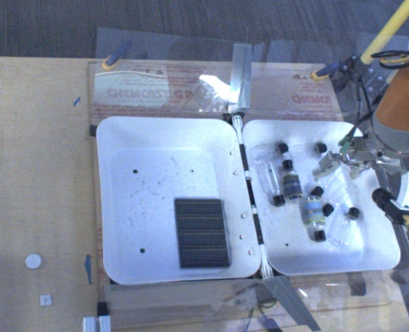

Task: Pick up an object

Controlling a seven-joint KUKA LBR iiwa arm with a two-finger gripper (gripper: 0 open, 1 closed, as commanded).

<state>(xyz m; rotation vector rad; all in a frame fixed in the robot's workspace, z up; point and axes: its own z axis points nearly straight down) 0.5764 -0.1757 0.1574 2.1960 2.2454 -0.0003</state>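
Since the small bottles point(292, 184) lie scattered in the right bin point(370, 254), the gripper point(346, 159) over that bin's far-right side should target one isolated bottle; jaws' state unclear.

Several small clear vials point(291, 182) with black caps lie scattered on their sides in the right bin point(377, 254), some near each other. A dark ribbed rectangular block point(202, 232) lies flat in the left bin point(121, 185), towards its near edge.
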